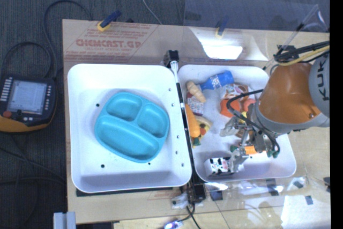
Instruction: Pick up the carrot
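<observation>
The gripper (241, 152) is seen low in the right bin (278, 169); its opening cannot be told. The carrot (192, 123) lies by the left wall, well apart.

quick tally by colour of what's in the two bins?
Blue: 2, the divided plate in the left bin and a bottle-like item in the right bin
Orange: 2, the carrot and an item partly under the arm
Tan: 1
Black-and-white: 1
Total: 6 clearly visible; the clutter by the gripper is too unclear to count.

Two white bins (80, 115) (side by side), one blue tray (132, 125).
</observation>
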